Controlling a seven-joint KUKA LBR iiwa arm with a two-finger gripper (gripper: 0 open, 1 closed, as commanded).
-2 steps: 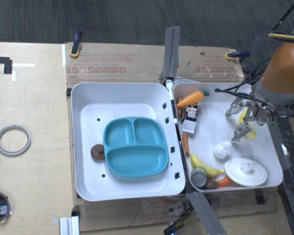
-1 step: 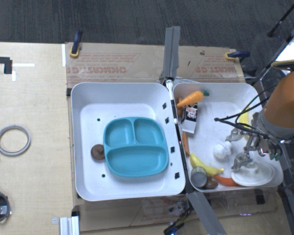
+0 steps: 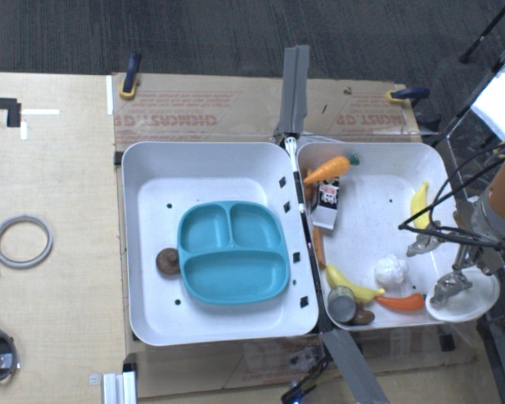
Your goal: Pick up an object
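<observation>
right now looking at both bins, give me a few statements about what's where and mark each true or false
1. The blue divided plate lies in the left bin. True.
2. A carrot lies near the top left corner of the right bin. True.
3. The small brown object sits on the blue divided plate. False: it lies on the bin floor beside the plate's left edge.
4. The hand is over the left bin. False: it is at the right side of the right bin.
5. The tin can stands near the lower left corner of the right bin. True.
6. The roll of tape lies inside the right bin. False: it lies on the bench, left of both bins.
</observation>
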